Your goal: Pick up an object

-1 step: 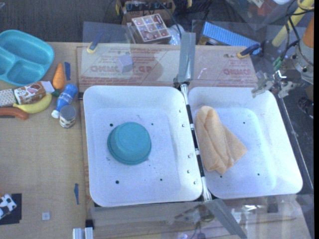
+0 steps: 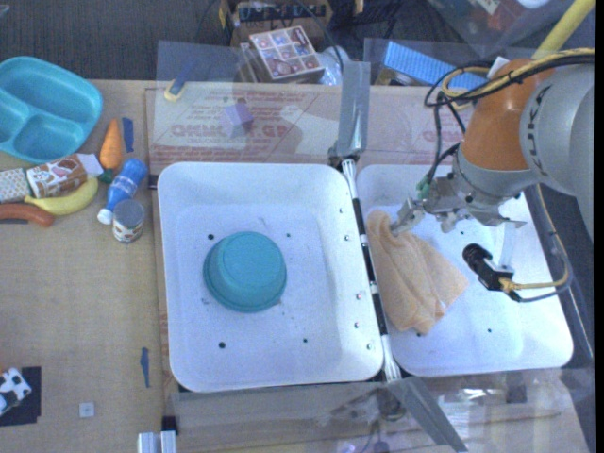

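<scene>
A tan cloth (image 2: 413, 279) lies crumpled in the right bin (image 2: 528, 347), along that bin's left side, in the centre-right of the frame. It is a soft, folded heap, long from upper left to lower right, with ridges running down its length. Its upper end sits near the bin's left wall and its lower end bulges toward the middle of the bin floor.

A teal bowl (image 2: 245, 271) rests upside down in the left bin (image 2: 283, 182), a little left of that bin's centre. It is round, with a flat base facing up.
</scene>
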Robot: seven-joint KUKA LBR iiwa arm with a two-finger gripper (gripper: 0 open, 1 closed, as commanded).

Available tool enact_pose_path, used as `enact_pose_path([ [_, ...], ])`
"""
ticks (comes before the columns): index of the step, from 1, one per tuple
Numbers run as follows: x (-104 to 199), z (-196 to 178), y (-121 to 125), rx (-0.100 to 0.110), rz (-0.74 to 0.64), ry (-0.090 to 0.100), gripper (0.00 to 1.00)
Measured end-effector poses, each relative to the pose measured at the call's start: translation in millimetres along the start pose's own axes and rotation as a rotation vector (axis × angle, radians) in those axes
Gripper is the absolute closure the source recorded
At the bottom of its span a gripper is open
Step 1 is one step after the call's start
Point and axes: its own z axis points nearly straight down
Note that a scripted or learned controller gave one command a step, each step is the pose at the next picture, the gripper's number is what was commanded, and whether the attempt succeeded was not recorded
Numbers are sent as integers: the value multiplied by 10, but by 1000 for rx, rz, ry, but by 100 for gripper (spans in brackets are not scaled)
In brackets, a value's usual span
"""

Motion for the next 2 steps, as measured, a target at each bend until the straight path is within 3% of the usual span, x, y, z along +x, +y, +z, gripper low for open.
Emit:
enact_pose_path([
  [1, -347, 236, -400, -14, -142, -1, 0],
  [2, -31, 229, -562, -16, -197, -4, 0],
])
